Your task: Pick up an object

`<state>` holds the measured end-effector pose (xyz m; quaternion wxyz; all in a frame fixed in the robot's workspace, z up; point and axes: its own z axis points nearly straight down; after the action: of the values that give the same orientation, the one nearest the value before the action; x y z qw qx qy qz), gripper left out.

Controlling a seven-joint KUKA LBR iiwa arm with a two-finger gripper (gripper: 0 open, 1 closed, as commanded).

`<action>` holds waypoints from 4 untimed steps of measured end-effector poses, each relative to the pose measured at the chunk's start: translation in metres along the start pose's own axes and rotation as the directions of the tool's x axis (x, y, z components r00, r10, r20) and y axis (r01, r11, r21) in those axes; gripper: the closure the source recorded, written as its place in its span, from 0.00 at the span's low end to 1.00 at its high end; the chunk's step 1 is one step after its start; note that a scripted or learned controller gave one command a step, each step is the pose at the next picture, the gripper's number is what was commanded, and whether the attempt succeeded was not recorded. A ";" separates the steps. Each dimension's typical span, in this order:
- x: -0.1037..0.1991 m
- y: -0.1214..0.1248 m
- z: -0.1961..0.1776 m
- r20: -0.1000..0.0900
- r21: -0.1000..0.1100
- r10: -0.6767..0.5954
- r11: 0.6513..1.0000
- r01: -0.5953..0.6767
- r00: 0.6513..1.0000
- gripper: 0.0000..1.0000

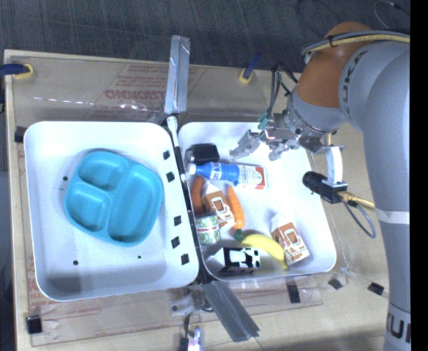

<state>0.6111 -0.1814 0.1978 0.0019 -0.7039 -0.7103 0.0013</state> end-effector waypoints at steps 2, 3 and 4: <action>0.026 -0.011 0.090 0.004 -0.009 -0.073 0.997 0.073 0.997 1.00; 0.027 -0.011 0.089 0.005 -0.009 -0.074 0.997 0.074 0.997 0.00; -0.007 -0.061 0.106 0.001 -0.003 -0.234 0.972 0.234 0.972 0.00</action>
<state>0.5497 -0.1888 0.0922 0.0010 -0.6153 -0.7883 0.0003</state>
